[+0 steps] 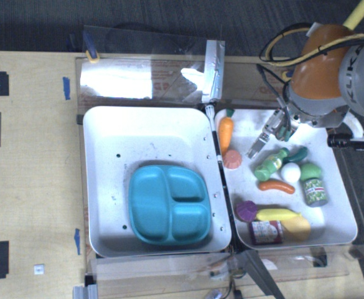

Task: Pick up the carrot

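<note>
The orange plastic toy carrot with a green top (226, 131) lies upright against the left wall of the right white bin (346, 220), just above a pink round toy (232, 159). The two-finger gripper (258, 149) hangs nearby to its right, above a green bottle (269, 164); whether its claw is released or clenched cannot be told. Risk: the wall may block one side of a grasp, or the gripper may nudge the bottle instead.

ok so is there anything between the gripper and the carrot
No. In the camera view, bare white bin floor separates the gripper from the carrot; the pink round piece lies just below that stretch.
</note>
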Action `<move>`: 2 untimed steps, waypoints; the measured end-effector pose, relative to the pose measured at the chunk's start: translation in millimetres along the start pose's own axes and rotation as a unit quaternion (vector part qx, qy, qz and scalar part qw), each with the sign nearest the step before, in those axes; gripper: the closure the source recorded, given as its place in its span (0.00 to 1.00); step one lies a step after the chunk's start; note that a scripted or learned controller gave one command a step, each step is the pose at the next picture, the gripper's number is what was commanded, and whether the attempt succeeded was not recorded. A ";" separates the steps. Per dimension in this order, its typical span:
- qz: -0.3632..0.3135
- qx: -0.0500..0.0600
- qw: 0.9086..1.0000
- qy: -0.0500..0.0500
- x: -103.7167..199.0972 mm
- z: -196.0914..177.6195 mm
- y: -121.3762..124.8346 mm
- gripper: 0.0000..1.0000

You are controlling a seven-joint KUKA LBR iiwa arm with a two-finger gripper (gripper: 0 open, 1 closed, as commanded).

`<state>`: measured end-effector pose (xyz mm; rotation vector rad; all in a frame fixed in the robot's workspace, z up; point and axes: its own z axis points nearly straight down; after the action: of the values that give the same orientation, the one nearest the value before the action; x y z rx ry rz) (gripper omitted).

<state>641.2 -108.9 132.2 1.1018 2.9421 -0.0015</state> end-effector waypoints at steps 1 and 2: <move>-0.328 -0.004 0.945 -0.006 16.6 -106.6 49.8 0.00; -0.327 -0.006 0.945 -0.010 15.7 -117.5 51.0 1.00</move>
<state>662.9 -60.1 249.6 0.0796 3.1182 0.0059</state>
